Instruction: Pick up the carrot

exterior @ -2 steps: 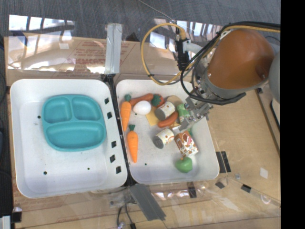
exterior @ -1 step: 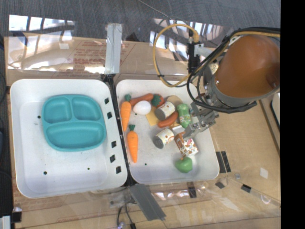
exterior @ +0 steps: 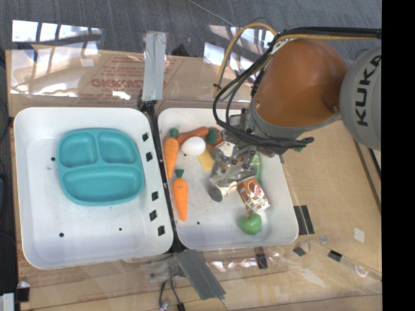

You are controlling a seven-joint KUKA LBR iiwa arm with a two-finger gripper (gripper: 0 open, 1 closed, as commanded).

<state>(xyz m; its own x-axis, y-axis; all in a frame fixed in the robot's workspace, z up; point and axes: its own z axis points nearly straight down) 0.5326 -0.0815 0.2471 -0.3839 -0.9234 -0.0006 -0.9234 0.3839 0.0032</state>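
Robotics lab: KUKA arm (exterior: 305, 83) over taped wooden bench (exterior: 337, 193), two white bins (exterior: 26, 173), grey carpet floor (exterior: 97, 2).

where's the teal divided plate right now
The teal divided plate lies in the left white bin, toward its upper half, across the divider from the carrots in the right bin.

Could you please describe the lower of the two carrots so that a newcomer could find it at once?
Look in the right-hand bin, along its left wall beside the divider. Two carrots lie there end to end; the lower carrot is the one nearer the camera, green top pointing up, its tip pointing down, and it is deeper orange than the upper carrot.
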